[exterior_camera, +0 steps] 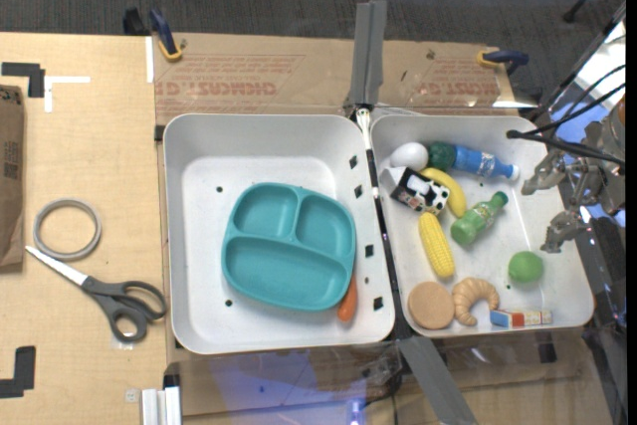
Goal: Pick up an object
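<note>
Gripper (560,204) at the right bin's (567,309) right rim, half lost among cables and cut by the frame edge; fingers spread apart, nothing between them. Just left of it: green ball (526,266), green bottle (479,219), corn (436,245), banana (447,191), a black-and-white toy (420,193) of unclear shape, white egg (408,155), blue bottle (473,159). Along the near wall: croissant (476,299), round cookie (431,305), small tube (521,318) with label unreadable. In the left bin (189,214): teal plate (290,247), with a carrot (346,303) mostly hidden under its edge. On the bench: scissors (109,296), tape ring (67,228).
</note>
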